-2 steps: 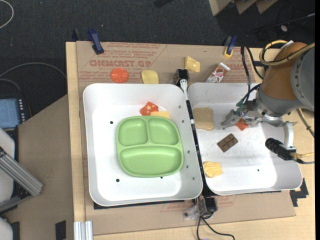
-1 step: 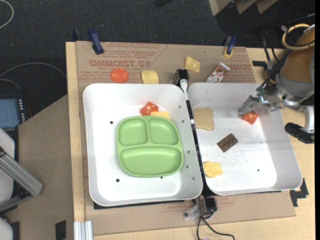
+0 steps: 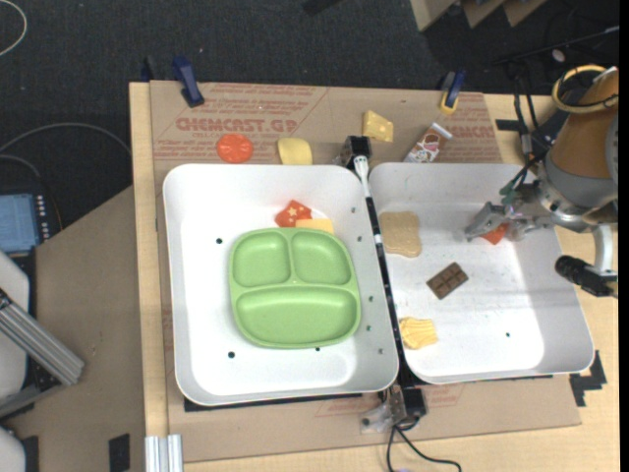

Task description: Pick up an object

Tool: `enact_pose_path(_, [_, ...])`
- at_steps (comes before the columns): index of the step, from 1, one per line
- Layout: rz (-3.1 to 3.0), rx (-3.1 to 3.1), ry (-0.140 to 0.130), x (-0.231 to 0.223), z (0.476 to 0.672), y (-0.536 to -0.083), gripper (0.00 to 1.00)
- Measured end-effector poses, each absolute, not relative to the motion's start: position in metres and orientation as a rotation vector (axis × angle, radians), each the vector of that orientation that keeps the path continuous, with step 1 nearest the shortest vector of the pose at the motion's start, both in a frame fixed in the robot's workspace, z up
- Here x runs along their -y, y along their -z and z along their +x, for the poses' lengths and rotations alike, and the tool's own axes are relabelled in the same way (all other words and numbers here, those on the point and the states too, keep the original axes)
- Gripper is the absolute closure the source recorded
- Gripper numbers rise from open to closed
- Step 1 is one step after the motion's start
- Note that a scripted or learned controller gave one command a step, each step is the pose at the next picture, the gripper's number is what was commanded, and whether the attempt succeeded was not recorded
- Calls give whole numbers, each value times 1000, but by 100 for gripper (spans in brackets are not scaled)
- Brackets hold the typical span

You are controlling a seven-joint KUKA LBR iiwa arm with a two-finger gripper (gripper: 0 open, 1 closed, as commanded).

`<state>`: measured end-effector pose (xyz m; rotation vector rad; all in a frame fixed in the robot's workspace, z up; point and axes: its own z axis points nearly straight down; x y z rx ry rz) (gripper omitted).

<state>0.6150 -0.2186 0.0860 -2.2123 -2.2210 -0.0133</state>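
Camera view, looking down on two white bins. The gripper (image 3: 494,226) hangs low over the right bin (image 3: 550,347), near that bin's far right part, with the arm (image 3: 582,155) entering from the right. A small orange-red piece (image 3: 497,233) lies directly at the fingertips, touching or just under them; whether it sits between the fingers or merely beside them cannot be told, and whether the jaws stand open or closed cannot be told either, since the grey fingers blur into one mass.

Taking the gripper as landmark: the tan slab (image 3: 400,234) lies to its left, near the divider between the bins; the brown bar (image 3: 447,281) lies down and to the left, its long axis running diagonally; the yellow piece (image 3: 418,333) lies further down-left, close to the bin's near left corner.

Judgement: the orange-red piece is the likely target, being the nearest by far. The coming move turns on whether it lies within the finger gap; if it sits just outside, a closing grip would miss or nudge it away.

The left bin (image 3: 197,293) holds a green tray (image 3: 292,288), well apart from the gripper.
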Motion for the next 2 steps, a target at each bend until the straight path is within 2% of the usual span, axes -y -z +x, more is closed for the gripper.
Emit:
enact_pose_path(1, [-2210,2219,10,218,643,-84,0])
enact_pose_path(2, [-2216,2229,10,220,644,-98,100])
